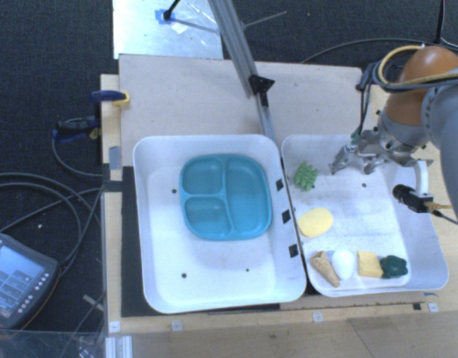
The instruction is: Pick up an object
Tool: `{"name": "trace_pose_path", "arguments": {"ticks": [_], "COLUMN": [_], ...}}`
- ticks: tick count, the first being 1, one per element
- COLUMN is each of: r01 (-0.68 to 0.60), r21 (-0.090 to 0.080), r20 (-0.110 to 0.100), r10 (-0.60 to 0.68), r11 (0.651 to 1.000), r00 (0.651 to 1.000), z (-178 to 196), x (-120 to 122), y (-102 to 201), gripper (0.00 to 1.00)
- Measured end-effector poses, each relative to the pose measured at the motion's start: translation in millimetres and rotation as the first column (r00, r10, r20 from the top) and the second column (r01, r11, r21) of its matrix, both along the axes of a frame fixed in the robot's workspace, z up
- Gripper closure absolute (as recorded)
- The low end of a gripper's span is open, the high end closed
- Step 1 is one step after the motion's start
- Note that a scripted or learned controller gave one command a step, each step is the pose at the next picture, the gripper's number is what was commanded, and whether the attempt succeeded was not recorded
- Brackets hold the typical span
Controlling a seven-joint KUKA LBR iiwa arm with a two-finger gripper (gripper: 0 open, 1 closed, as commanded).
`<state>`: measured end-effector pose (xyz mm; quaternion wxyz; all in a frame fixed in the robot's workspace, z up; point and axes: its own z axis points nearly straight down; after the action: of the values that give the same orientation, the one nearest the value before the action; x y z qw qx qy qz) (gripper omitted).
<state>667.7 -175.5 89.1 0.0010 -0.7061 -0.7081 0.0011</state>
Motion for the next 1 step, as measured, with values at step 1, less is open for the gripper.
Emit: {"name": "trace_pose_path", "arguments": {"ticks": [1], "r01": [-0.002], "r21": [-0.002], "r20": [0.008], "r10": [0.002], "r11": [1.0], "r00": [1.0], "z": [15.3], "x": [2.5], "y": [-0.5], "gripper": [1.0]}}
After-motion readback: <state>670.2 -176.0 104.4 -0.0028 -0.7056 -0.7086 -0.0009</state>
